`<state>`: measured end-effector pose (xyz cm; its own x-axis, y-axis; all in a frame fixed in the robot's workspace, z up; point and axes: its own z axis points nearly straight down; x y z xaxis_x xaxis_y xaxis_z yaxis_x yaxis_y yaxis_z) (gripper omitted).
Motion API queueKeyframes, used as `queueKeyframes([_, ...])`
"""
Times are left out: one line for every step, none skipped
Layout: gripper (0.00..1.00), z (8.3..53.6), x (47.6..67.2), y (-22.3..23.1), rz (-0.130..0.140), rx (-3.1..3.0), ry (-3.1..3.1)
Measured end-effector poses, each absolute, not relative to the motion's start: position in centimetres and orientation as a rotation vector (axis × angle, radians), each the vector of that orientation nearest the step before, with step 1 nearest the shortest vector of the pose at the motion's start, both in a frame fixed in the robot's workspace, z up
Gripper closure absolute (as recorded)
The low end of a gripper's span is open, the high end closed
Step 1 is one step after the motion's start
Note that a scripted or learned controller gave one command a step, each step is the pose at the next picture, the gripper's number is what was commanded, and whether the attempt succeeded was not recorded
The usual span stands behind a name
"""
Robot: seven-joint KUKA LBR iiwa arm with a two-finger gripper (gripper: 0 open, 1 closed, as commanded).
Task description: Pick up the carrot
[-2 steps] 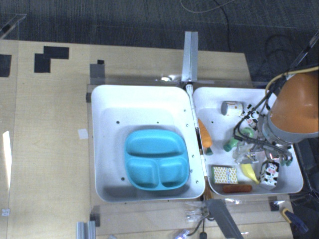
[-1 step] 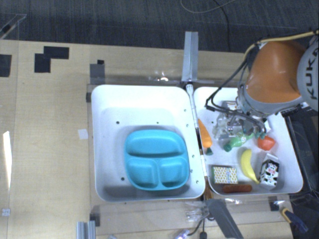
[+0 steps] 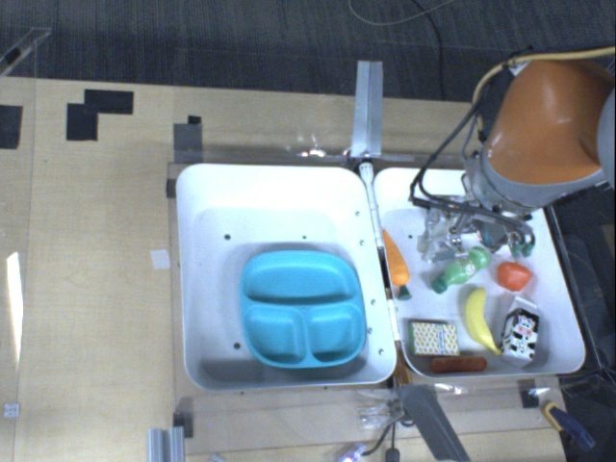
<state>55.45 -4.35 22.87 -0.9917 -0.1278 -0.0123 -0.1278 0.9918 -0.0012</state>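
From my remote station, I see the arm (image 3: 549, 123) poised over the right bin (image 3: 563, 354), its jaws (image 3: 450, 242) hanging above a green toy vegetable (image 3: 457, 269); whether they are spread or pressed together I cannot tell. The carrot (image 3: 395, 261) lies against that bin's left wall, well apart from them. Nearby sit a tomato (image 3: 514, 276), a banana (image 3: 477, 320) and a small yellow box (image 3: 434, 337). A blue divided tray (image 3: 302, 306) occupies the left bin (image 3: 207, 258).
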Motion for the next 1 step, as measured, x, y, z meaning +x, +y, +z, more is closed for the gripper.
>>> queueKeyframes([1.0,25.46,57.17,-3.8,0.003,0.608,3.072])
